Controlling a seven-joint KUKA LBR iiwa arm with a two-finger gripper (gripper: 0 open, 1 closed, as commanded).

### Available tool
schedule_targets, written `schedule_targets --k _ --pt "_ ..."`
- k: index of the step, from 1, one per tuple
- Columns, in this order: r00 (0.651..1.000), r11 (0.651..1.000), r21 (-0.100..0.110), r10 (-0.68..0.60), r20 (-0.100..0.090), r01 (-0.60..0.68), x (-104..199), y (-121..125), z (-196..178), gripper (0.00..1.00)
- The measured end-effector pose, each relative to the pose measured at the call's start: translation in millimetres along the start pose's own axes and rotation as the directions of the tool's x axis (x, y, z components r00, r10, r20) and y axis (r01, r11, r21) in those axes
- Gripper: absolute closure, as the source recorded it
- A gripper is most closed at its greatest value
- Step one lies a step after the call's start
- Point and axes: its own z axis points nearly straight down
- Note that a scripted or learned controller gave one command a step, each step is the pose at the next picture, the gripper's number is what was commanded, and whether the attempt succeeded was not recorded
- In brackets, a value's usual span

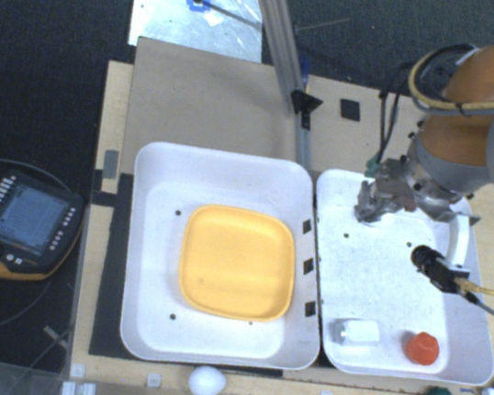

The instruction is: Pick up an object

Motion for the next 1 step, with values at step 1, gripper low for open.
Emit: schedule_targets --k 1 --pt "1.0 1.0 0.0 0.0 0.0 0.0 49.4 18.2 1.7 1.0"
